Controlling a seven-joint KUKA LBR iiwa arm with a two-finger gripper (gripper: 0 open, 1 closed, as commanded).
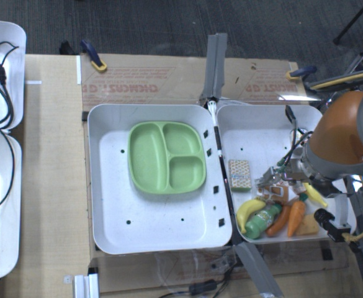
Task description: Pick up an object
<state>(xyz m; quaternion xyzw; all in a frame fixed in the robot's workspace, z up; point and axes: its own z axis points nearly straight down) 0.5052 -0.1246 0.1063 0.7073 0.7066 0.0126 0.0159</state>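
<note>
The right bin [255, 126] holds a pile of toy food at its near end. There is a speckled tan block [239, 174], a yellow banana [248, 209], a green bottle [261, 221], two orange carrots [296, 216] and a yellow piece [309, 227]. My gripper [270, 180] is low over this pile, just right of the tan block and above a small brown item [278, 193]. The orange wrist band [342, 132] hides part of the bin's right side.
The left bin [107, 185] carries a green divided plate [167, 158]. A grey divider post [215, 67] stands at the back between the bins. Cables and clamps lie along the right edge near the arm.
</note>
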